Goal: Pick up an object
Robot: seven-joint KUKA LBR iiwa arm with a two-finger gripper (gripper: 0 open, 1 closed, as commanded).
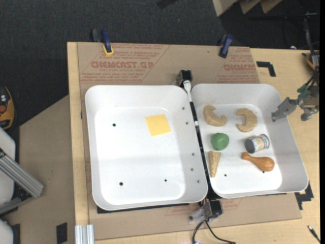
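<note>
Two white bins sit side by side, the left bin [101, 136] bearing a yellow slice [158, 124], the right bin [284, 151] six small items including a green ball [220, 141], while the gripper [297, 105] hovers at its right rim, grasp indiscernible.

Left bin [101, 136] holds 1 yellow square [158, 124]; right bin [289, 151] holds 6 toy foods [233, 139].

Gripper [293, 108] at far right edge of view, low, arm mostly out of frame
</note>
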